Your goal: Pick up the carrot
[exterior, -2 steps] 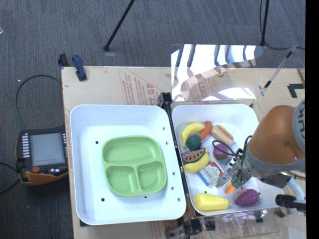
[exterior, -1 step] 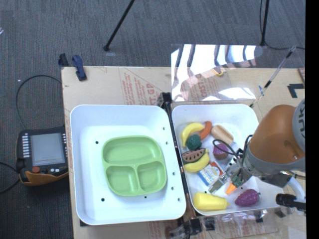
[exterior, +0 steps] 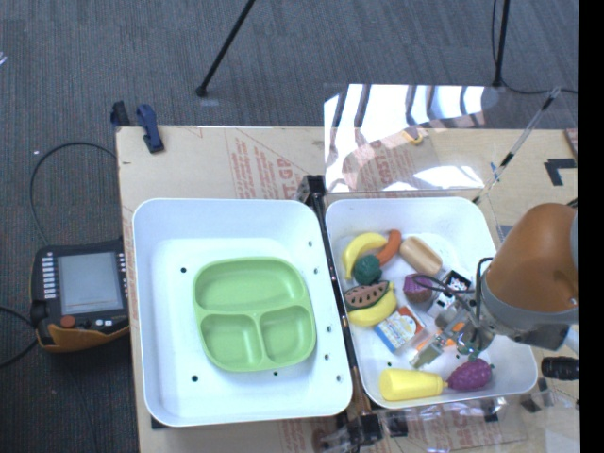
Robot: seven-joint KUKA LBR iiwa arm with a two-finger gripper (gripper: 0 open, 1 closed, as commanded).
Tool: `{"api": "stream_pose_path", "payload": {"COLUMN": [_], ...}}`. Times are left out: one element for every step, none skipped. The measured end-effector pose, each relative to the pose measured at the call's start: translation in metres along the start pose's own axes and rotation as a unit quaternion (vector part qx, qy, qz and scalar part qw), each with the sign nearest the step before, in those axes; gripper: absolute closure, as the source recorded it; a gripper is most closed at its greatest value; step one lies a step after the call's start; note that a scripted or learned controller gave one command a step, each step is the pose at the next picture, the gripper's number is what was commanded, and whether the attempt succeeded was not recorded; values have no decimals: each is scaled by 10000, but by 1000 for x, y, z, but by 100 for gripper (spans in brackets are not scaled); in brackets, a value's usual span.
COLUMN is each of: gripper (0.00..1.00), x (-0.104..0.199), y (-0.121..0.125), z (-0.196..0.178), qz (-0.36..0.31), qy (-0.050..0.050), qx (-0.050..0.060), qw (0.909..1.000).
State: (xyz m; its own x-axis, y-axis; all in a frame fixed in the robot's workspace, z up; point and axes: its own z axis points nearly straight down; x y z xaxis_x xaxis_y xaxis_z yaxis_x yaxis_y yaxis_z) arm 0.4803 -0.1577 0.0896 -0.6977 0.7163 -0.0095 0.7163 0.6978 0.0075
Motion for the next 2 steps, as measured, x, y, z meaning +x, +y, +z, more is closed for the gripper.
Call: {"api": "stream_pose_path", "payload": {"gripper": [100,100], "x": [1,46], "y": [0,44], "z": [-8,3], "qz": [33,-1388], "qy": [30,82], "qx": [1,33], "qw": [10000,9903]}}
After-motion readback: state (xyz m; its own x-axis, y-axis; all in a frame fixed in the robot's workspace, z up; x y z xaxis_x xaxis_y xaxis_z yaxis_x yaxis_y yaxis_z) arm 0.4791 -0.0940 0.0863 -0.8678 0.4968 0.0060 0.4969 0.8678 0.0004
